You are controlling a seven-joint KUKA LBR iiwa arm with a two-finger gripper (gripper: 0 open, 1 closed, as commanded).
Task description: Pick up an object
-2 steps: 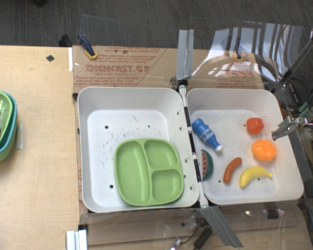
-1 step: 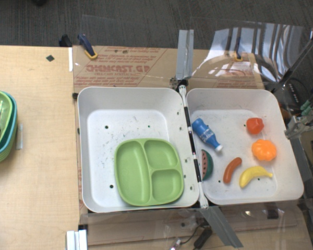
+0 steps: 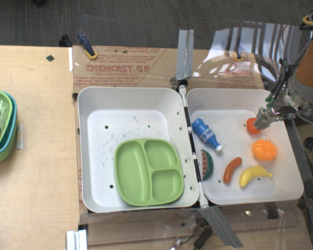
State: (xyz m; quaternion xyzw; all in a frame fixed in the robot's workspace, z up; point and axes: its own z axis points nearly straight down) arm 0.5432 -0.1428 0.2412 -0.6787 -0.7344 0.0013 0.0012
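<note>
One camera is looking down on the bench [image 3: 31, 155] from above, tilting forward so the far edge and a strip of dark floor [image 3: 146, 9] are showing along the top. It is sitting far enough back to be taking in both white bins, the left bin [image 3: 88, 139] near the middle and the right bin [image 3: 281, 191] toward the right. The arm [image 3: 305, 82] is entering from the right edge, partly cropped.

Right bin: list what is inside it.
The right bin holds a blue bottle, watermelon slice, sausage, banana, orange and a small red-orange thing, partly covered by the gripper.
</note>
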